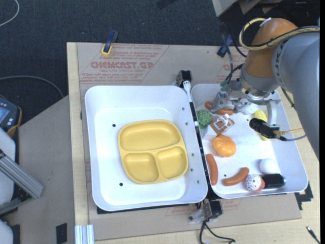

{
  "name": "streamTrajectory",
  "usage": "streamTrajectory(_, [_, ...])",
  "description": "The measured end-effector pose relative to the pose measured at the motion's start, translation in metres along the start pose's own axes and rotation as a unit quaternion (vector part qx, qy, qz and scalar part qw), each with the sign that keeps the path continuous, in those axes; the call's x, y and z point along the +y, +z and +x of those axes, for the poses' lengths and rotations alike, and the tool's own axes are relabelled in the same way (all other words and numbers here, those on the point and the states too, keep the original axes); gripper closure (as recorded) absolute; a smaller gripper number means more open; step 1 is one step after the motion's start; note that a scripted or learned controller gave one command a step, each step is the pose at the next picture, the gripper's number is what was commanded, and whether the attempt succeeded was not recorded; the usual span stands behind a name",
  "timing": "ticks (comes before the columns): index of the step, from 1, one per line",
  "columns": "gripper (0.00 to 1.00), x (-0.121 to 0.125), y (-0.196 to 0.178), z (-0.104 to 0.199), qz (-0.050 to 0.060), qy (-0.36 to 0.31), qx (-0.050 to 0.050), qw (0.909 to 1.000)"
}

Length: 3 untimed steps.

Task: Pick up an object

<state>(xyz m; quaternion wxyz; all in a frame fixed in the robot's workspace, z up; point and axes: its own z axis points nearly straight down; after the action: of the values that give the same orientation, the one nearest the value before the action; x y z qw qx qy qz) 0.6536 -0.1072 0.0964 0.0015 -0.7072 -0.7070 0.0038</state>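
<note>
White plastic makes up both shallow bins, set side by side on the desk (127, 60), whose brown board top carries red print at its far edge.

Nearest the camera, at about 5 o'clock in the right bin (294, 172), lie a black block (273, 180) and, touching its left end, a white ball speckled with pink (253, 183). Just beside that ball, toward 9 o'clock, a curved orange sausage (235, 177) rests, and a straighter orange sausage (212, 169) lies along the bin's left wall. A white egg-like piece (267, 165) sits just above the black block.

The left bin (99, 136) holds a yellow divided tray (152, 150) with three compartments, lying flat near the bin's middle.

Farther back in the right bin, an orange fruit (224, 146) sits near the centre-left. Beyond it, toward 12 o'clock, is a small brown-and-white patterned piece (222, 123), with a green leafy item (204, 118) just to its 9 o'clock side against the wall. A yellow piece (260, 117) lies toward 2 o'clock, partly under black cabling.

At the bin's far end the claw (229, 101) hangs low over a small orange item (217, 107). Whether its fingers are parted or closed I cannot tell; nothing is visibly held between them. The grey arm with its orange band (266, 44) reaches in from 3 o'clock.
</note>
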Motion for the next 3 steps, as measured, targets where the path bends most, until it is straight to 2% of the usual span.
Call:
streamTrajectory(1, [1.00,0.006,-0.050,0.008,-0.007,-0.001,0.001,1.0000])
streamTrajectory(2, [1.00,0.000,-0.112,0.009,-0.007,0.000,0.001,1.0000])
streamTrajectory(3, [1.00,0.001,-0.130,0.009,-0.006,-0.001,0.001,1.0000])
